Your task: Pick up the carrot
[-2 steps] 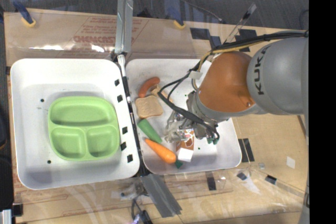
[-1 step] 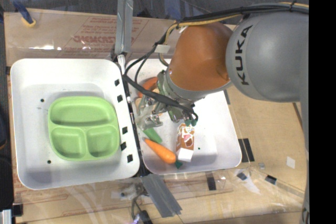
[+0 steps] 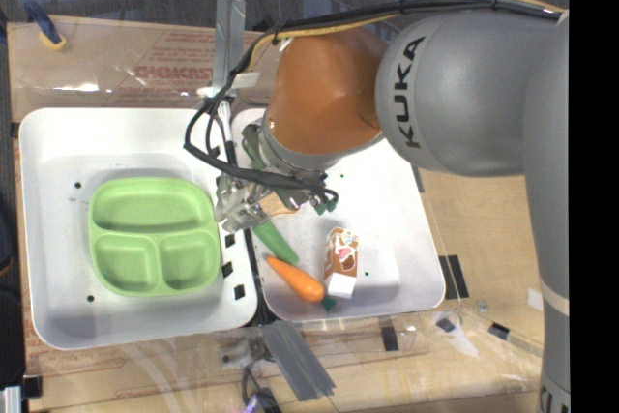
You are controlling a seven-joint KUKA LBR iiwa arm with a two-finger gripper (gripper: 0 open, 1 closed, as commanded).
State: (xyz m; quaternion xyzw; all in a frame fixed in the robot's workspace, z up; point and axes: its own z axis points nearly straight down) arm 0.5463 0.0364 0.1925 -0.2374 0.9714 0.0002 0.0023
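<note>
Two shallow white plastic bins are seen; a glossy green divided tray (image 3: 153,235) is held in the left. Smooth tapered carrot (image 3: 295,278) is laid in the right bin (image 3: 387,208), below the metal gripper (image 3: 242,206).

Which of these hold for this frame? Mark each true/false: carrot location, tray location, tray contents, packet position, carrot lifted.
1. The carrot lies in the right bin. True.
2. The green tray sits in the right bin. False: it sits in the left bin.
3. The green tray has three compartments. True.
4. A small packet lies just right of the carrot in the same bin. True.
5. The carrot is lifted clear of the bin by the gripper. False: it rests on the bin floor, below the gripper in the view.
</note>
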